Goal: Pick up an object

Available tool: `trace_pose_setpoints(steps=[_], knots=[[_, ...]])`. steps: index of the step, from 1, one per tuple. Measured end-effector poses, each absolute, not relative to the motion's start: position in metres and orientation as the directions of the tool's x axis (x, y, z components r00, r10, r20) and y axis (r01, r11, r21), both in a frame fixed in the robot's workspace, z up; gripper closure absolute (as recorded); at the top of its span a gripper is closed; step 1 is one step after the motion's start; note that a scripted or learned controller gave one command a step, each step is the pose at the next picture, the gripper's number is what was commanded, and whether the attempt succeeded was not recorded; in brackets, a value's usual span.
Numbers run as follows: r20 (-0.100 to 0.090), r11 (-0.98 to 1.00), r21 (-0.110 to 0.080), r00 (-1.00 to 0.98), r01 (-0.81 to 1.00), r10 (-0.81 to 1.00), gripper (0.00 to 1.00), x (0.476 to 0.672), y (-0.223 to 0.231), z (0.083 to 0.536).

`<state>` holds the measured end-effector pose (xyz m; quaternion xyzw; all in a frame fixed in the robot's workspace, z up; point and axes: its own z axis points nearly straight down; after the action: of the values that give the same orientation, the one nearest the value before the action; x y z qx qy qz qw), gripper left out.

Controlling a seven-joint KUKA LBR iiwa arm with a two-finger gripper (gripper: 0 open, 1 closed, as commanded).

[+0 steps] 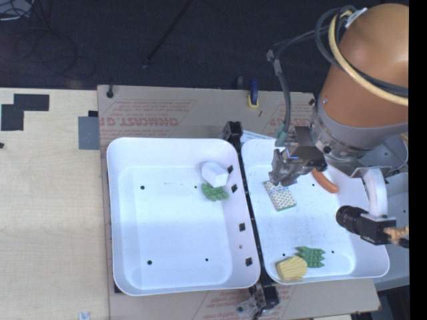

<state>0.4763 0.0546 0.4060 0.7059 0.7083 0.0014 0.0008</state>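
At centre right of the frame, the end effector (285, 172) hangs low in the right white bin (373, 262), directly above the small dotted white rectangular pad (281, 197). Its finger state cannot be told. The pad appears to lie unlifted, so the pick seems unfinished.

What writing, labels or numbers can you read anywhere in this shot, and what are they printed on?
Red print on the cardboard sheet behind the left bin: seen upside down and blurred, not readable with confidence.
Fainter red print on the same sheet by the right bin and along the front edge: too blurred to read.
Patterned card below the claw: dots, no legible text.
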Motion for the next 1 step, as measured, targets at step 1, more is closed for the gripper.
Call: trace_pose_setpoints(steps=[1], knots=[[0.001,0.004,0.002,-0.004,1.000,1.000,1.00,0.4869,0.0875,0.4527]])
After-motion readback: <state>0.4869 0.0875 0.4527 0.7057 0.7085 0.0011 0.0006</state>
